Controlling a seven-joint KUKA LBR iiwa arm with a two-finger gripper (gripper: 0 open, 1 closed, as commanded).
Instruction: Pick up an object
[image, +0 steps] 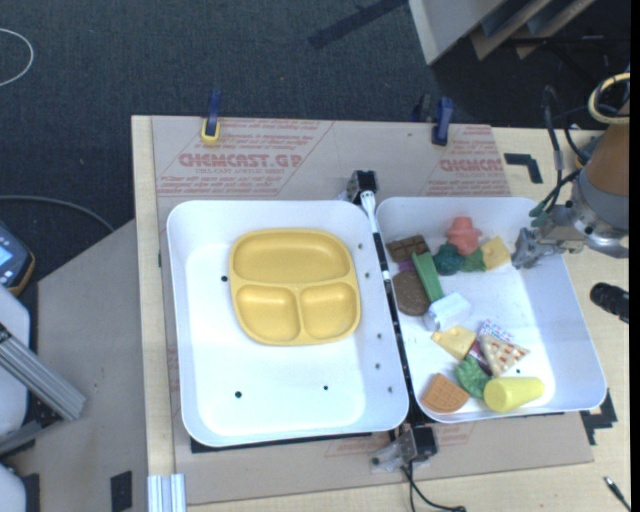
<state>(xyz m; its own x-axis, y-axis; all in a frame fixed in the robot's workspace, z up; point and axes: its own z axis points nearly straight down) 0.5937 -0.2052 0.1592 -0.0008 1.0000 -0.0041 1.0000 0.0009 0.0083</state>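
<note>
Below me, seen from above at a slant, a table (300, 160) covered with brown printed board carries two shallow white bins side by side. In the left bin (200, 400) a yellow divided plate (294, 284), with one long section at the far side and two smaller ones nearer, lies flat toward the far half. In the right bin (560, 330) small toy foods are scattered. Along its far side sit a pink-red toy (462, 233), a dark green piece (447, 262) just in front of it, and a yellow block (496, 253) beside those. Near the wall shared by the bins lie a brown chocolate-bar piece (405, 247), a bright green stick (427, 276) leaning across it, a brown oval cookie (410, 293) and a pale blue-white block (447, 309). Closer to the near side are a yellow cheese wedge (456, 342), a waffle-patterned triangle (503, 353), a green leafy piece (471, 377), a round orange cracker (444, 394) and a yellow cylinder (513, 391) lying on its side. The grey arm reaches in from the right, and its jaws (527, 250) hang over the far right part of the right bin, just beside the yellow block. Whether the jaws are apart or together I cannot tell, and nothing is seen between them.
</note>
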